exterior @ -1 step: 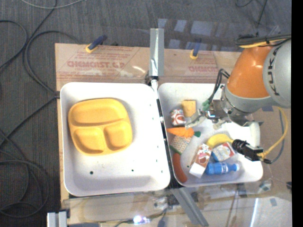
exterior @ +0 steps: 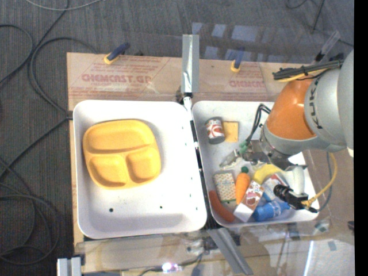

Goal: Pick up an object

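Your gripper (exterior: 248,149) sits low in the right bin (exterior: 202,171); the arm hides much of it, so you cannot tell its state. Readable: "CHEMCAST" on the cardboard (exterior: 118,78). Just below-left of the gripper lies the toy carrot (exterior: 242,187); the can (exterior: 215,130) stands left, apart.

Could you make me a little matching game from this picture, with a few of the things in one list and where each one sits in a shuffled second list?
Things:
1. yellow divided tray
2. small can
3. toy carrot
4. blue bottle

Places:
A. right bin, far left corner, beside a yellow block
B. right bin, near edge
C. left bin
D. right bin, middle, just below the pincer

Pairs: 1-C, 2-A, 3-D, 4-B
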Controlling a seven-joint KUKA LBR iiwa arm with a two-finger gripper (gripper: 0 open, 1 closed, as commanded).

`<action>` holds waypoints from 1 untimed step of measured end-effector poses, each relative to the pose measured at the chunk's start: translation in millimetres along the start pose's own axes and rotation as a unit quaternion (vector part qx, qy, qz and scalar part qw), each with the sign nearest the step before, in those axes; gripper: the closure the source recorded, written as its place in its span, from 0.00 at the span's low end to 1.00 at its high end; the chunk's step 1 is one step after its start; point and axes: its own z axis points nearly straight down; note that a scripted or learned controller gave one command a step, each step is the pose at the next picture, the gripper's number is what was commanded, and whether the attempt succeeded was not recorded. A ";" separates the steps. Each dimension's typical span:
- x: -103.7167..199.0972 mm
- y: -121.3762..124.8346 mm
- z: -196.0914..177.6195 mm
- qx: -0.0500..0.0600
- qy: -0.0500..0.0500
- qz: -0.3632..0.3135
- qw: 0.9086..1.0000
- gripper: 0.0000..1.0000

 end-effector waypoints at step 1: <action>-22.1 -40.5 12.4 -0.010 -0.003 -0.056 0.998 0.00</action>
